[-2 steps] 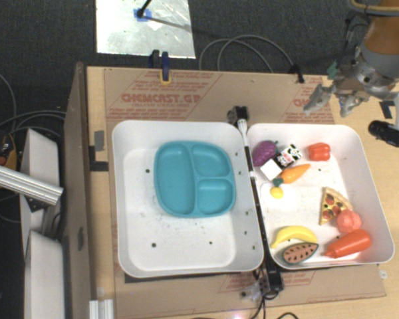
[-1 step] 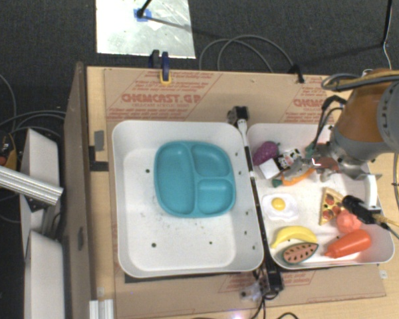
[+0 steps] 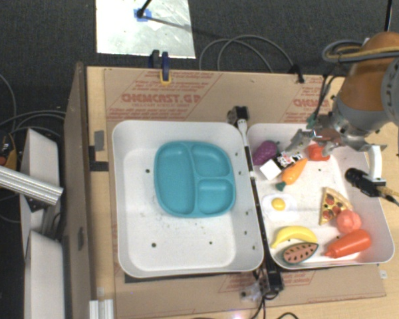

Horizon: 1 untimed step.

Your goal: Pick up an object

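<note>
Gripper: I see my gripper (image 3: 304,140) low over the right bin (image 3: 386,241), at about 12 o'clock of its floor. Whether it is parted or closed I cannot tell; arm and shadow hide that.

Nearest thing: the carrot (image 3: 293,171), just at 6 o'clock of the gripper, lying slantwise and touching a small white and black block (image 3: 276,165) at its 9 o'clock.

Neighbours: a purple eggplant (image 3: 265,151) at 10 o'clock of the carrot; a red-orange piece (image 3: 317,152) at 2 o'clock, near the wrist.

Further pile: fried egg (image 3: 277,203), pizza slice (image 3: 332,206), banana (image 3: 294,234), watermelon slice (image 3: 299,251) and red pepper (image 3: 348,244), all toward 6 o'clock of the bin.

Left bin: a blue divided plate (image 3: 193,179) sits at its centre.

Handling, my guess: the carrot looks like hollow toy plastic, so light, stiff, smooth and apt to squirt out of a pinch.

Where I'd grip: across its thick middle, square to its long axis, clear of the block.

Risk: crowding; I may nudge the block or eggplant on the way down.
</note>
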### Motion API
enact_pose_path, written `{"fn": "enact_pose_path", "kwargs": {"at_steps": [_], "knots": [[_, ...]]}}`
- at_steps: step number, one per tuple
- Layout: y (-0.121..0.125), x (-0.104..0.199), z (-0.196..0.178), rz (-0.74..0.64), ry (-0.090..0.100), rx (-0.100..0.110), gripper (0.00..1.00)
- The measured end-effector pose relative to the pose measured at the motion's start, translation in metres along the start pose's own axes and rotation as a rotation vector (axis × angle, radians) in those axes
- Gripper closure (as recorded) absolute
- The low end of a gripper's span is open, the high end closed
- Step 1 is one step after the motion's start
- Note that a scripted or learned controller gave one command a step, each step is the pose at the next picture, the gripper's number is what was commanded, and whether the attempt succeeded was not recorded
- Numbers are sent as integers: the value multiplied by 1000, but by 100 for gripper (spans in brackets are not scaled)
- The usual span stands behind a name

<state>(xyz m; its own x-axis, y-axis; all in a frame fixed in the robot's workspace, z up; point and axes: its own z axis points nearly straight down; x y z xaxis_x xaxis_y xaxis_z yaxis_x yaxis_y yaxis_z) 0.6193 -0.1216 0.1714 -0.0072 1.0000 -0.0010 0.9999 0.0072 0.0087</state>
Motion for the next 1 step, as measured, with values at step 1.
{"fn": "enact_pose_path", "kwargs": {"at_steps": [1], "knots": [[29, 35, 81, -2, -2, 18, 0]]}}
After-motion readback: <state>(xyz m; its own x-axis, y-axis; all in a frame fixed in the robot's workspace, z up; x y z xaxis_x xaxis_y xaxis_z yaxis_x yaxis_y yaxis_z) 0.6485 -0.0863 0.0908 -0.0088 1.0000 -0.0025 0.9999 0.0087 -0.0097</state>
